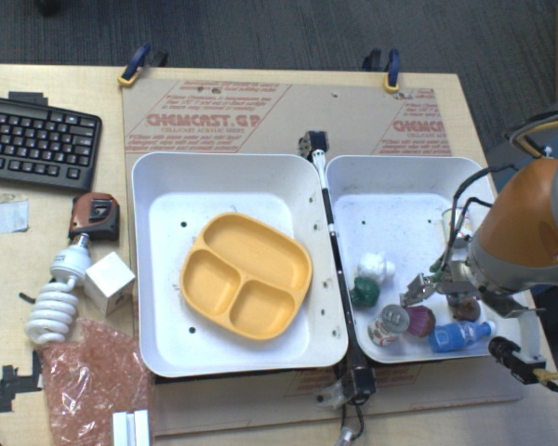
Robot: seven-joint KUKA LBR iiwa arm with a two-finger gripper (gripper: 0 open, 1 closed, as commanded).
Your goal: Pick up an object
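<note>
Blue bottle (461, 334) was seen just below gripper (444, 284) in right bin (391, 177); finger spread could not be told.

Arm (530, 221): cut off at your right edge.
Gripper (439, 286): you can't tell finger state.
Keyboard (37, 142): cropped left.
Bubble wrap (88, 379): runs off the near edge.
</note>
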